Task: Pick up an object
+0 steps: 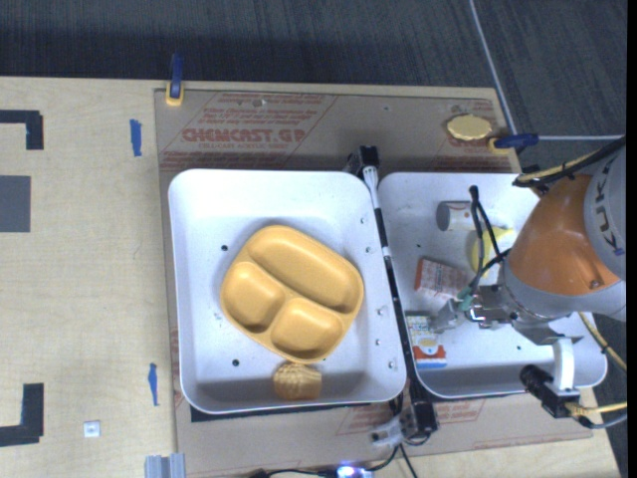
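Note:
My gripper [464,307] reaches down into the right bin [557,371], near its left half. The orange-banded wrist [562,247] above it hides part of the bin floor. Just left of the gripper lies a red and white packet [435,275]. A small printed packet [424,339] lies below that, by the bin's left wall. A short white and grey cylinder [456,215] lies on its side at the far end of the bin. A bit of something yellow [498,237] peeks out beside the wrist.
The left bin [199,207] holds a large yellow three-lobed tray [291,289], with a small tan ribbed ball [298,379] at its near wall. A tan disc [469,127] rests on the cardboard behind the bins. Cables run along the divider and the right edge.

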